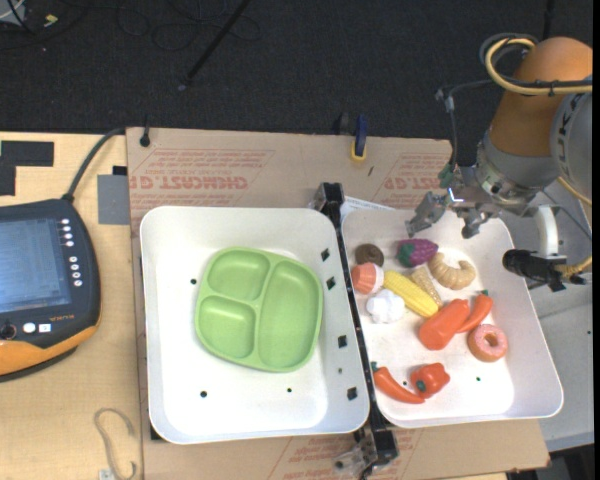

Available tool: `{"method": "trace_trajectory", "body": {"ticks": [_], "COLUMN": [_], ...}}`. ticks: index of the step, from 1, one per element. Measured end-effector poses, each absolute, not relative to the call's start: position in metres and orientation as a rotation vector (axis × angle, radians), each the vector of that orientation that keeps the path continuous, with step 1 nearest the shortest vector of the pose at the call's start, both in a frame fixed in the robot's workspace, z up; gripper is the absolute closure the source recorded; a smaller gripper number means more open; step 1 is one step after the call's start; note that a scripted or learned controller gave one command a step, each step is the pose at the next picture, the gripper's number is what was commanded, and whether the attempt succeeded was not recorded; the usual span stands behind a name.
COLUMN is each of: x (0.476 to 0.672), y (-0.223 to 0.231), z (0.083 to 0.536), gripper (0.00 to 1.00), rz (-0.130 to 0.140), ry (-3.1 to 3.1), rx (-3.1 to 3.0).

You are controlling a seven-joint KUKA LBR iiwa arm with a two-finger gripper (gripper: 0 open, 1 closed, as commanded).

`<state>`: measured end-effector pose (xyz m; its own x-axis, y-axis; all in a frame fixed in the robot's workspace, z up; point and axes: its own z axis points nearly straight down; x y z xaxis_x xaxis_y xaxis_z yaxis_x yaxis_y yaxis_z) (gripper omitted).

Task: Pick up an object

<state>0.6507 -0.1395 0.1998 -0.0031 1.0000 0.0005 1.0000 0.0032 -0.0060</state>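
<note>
Fingers (427, 210) spread, pinching nothing, poised over the right bin's (540, 368) far rim, likely lining up a descent. Just below: knobbly purple grapes (417, 251) and a ridged, curved croissant (452, 269). Farther down: glossy plastic corn (410, 293), orange carrot (443, 324), ringed pink doughnut (489, 342). Well leftward: smooth green divided plate (259, 308).

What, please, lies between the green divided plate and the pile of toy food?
In the camera view, the black clamped seam where the two white bins meet lies between the green plate and the toy food.
</note>
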Motion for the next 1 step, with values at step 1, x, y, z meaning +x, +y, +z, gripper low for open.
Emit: {"method": "trace_trajectory", "body": {"ticks": [1], "x": [0.6414], "y": [-0.1372], "z": [0.1393], "gripper": [0.00], "rz": [0.008], "ry": [-2.219], "rx": [-2.213]}}
